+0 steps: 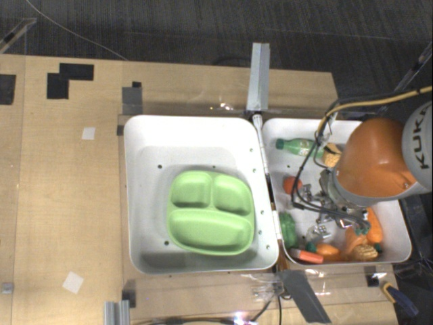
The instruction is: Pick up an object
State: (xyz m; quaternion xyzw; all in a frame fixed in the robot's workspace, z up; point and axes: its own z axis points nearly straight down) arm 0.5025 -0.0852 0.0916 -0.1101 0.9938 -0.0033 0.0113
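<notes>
camera view: arm (375,158) hides much of right bin (404,242); fingers' (323,227) state perhaps unreadable, cannot tell.

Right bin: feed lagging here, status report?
End effector low in right bin, fingers unclear. Nothing seen held. Carrot, green bottle nearby. Green tray in left bin.

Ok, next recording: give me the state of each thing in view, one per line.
green plate: lying flat in the left bin, compartments up.
green bottle: on its side in the right bin.
carrot: lying in the right bin.
gripper: low over the right bin's clutter.
</notes>
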